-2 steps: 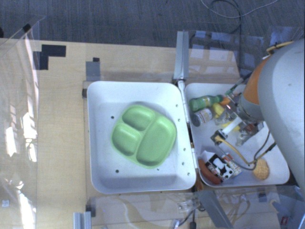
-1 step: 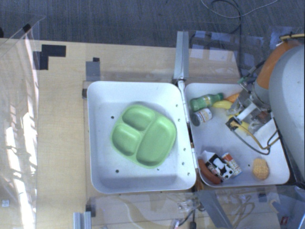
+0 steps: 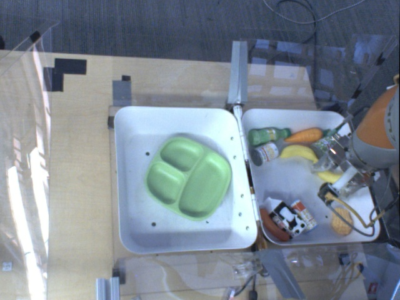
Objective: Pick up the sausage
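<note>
- sausage [image 3: 272, 225]: reddish-brown, lying in the near-left corner of the right bin [image 3: 284, 186], hard against the bin wall.
- black-and-white carton [image 3: 292, 217] rests against it, apparently overlapping its upper side. Main risk: the grasp closes on the carton, or on both, and the sausage slips out on the lift.
- Corner placement is the second risk. I'd expect little room on the wall side for the approach, so the tool could hit the rim or land on top of the sausage and just push it down.
- The curved, smooth shape looks likely to roll or squirt sideways if pinched off-centre.
- gripper [image 3: 332, 157]: over the far-right part of the same bin, well apart from the sausage. Can't tell from this view whether it's spread or closed, or whether it has anything in it.
- It sits right by the banana [image 3: 299, 153] and a yellow piece [image 3: 329, 176], with the carrot [image 3: 304, 135] close behind. A descent from here gets the wrong item.
- tan round item [image 3: 341, 224] lies near the right wall; a low traverse to the corner could drag it.
- green bottle [image 3: 269, 134] and small jar [image 3: 267, 153] sit at the far-left end of the bin, well apart from the sausage, so low risk.
- left bin [image 3: 134, 217] holds a green divided plate [image 3: 189, 178]; not in play.
</note>
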You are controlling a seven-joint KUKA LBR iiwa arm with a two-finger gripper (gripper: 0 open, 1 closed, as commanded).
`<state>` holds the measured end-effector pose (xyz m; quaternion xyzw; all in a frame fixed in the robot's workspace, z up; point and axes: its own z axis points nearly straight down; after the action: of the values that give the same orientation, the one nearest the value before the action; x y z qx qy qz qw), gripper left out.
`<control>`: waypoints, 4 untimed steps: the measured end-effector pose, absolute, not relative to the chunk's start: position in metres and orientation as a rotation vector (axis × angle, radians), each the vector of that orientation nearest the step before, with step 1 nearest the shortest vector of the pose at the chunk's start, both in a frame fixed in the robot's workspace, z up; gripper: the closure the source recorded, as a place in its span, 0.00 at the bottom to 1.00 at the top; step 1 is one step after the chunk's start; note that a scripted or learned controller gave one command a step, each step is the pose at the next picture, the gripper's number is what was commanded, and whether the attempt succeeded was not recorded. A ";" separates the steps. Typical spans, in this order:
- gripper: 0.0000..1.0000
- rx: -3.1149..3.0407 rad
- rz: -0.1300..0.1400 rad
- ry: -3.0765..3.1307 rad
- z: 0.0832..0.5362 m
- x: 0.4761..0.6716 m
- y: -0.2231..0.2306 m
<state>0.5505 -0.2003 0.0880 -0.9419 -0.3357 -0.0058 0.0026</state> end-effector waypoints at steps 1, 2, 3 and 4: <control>0.00 -3.080 -0.003 -0.613 0.090 0.572 -0.108; 0.00 -3.081 -0.010 -0.561 0.087 0.631 -0.161; 0.00 -3.124 -0.014 -0.328 0.088 0.581 -0.115; 0.00 -3.119 -0.003 -0.378 0.120 0.630 -0.168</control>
<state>0.6300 -0.1685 0.1198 -0.9927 -0.1204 -0.0009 0.0000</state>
